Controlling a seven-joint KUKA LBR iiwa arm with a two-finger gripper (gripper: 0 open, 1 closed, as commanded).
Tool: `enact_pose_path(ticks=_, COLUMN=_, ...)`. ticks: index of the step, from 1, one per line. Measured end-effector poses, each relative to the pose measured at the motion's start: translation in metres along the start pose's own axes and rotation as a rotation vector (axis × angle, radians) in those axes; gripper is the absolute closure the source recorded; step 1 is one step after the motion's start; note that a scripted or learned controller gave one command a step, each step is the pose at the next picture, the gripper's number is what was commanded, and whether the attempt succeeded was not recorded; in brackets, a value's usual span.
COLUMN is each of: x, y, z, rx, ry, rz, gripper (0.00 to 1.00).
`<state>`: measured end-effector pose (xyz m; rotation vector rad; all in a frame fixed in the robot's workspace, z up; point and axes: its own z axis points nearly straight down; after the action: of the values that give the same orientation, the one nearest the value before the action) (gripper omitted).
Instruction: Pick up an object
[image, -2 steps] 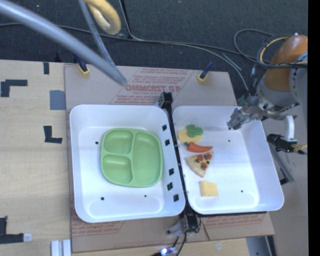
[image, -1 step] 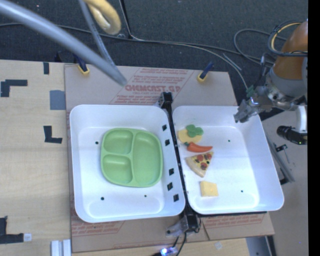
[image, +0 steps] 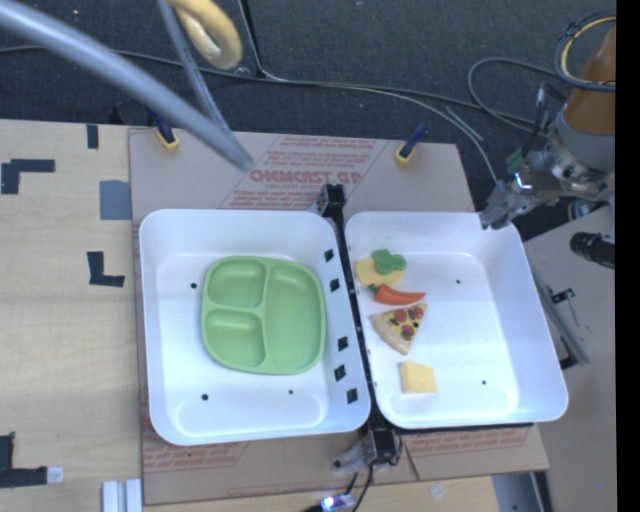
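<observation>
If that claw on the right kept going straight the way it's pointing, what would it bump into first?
The gripper hangs over the right bin's top right corner, tilted down and leftward. Going straight on, it would probably meet that bin's bare white floor first, short of the toy food; depth is hard to judge from one slanted view.

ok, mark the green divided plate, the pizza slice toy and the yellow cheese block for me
green divided plastic plate (image: 264, 314): camera view, on the centre ridge between its compartments.
triangular pizza slice toy (image: 401, 326): camera view, on its topped middle.
yellow square cheese block (image: 418, 378): camera view, on its flat top face.
</observation>
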<state>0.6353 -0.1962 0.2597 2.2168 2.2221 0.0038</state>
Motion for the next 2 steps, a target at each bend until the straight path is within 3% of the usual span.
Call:
enact_pose_path(ticks=1, x=0.001, y=0.001, z=-0.018, rx=0.003, ry=0.001, rz=0.0, gripper=1.0)
enact_pose_path(ticks=2, x=0.062, y=-0.009, z=-0.003, rx=0.006, ry=0.001, rz=-0.003, gripper=1.0)
